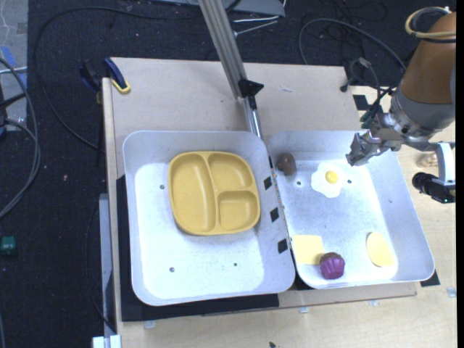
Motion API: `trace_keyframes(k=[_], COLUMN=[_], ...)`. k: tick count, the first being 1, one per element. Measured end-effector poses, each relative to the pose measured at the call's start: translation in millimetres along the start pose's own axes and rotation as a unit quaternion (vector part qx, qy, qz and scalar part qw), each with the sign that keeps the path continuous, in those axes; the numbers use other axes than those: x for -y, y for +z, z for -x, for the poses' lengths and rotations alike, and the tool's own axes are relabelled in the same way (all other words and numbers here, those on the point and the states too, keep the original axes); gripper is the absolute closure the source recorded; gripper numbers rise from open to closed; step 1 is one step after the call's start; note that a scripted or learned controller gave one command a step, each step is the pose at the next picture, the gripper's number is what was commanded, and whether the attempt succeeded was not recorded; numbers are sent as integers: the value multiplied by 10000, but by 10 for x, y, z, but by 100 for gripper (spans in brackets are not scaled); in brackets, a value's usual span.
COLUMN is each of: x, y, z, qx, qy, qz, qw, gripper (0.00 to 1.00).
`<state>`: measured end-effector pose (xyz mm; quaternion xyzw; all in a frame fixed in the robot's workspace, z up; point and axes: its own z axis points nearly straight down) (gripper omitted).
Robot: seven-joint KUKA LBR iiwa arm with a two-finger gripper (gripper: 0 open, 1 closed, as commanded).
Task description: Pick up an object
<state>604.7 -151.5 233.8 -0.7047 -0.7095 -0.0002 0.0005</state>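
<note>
A: Where is the grey gripper (360,153)?

B: Over the right white bin (406,201), at two o'clock. I cannot tell if it is open or closed.

A: What should it grab?

B: The white-and-yellow toy fried egg (328,180), just beside it at eight o'clock. Go down straight and slow, right over the yolk.

A: Where's the arm (428,71) sitting?
B: It's reaching in from the right, orange band up top, wrist angling down-left.
A: Gripper (357,156)?
B: It's hanging over the right bin's (406,201) far edge, near the far right corner, pointing down.
</note>
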Motion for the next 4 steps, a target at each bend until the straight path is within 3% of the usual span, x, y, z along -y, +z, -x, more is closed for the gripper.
trace_keyframes(k=[4], x=[147], y=[-212], z=[-2242], qx=[-1], qy=[-10], qz=[-6], qw=[10000], gripper=[100])
